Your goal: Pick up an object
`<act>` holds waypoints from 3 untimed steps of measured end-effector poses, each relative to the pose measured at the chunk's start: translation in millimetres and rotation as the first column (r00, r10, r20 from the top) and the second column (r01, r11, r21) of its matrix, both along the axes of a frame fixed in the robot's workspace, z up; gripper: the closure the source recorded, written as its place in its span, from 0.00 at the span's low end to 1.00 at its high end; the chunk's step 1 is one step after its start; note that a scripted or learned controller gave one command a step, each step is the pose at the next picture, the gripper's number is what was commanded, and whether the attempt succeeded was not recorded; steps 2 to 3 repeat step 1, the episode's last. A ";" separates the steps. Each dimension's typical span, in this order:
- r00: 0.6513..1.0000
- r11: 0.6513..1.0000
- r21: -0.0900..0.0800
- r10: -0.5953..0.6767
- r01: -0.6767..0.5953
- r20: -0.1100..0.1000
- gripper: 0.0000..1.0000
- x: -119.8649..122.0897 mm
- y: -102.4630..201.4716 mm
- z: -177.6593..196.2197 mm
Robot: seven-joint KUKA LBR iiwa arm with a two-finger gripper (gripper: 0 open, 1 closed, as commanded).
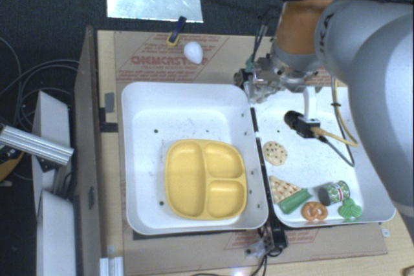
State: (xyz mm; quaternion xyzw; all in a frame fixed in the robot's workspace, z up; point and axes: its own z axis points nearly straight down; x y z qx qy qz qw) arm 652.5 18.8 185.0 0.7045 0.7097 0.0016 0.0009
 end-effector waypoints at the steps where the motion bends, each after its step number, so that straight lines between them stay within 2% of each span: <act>1: 1.000 1.000 0.001 0.000 0.000 0.001 1.00 17.3 25.2 9.8; 3: 1.000 1.000 0.001 0.000 0.000 0.001 1.00 17.3 25.2 9.8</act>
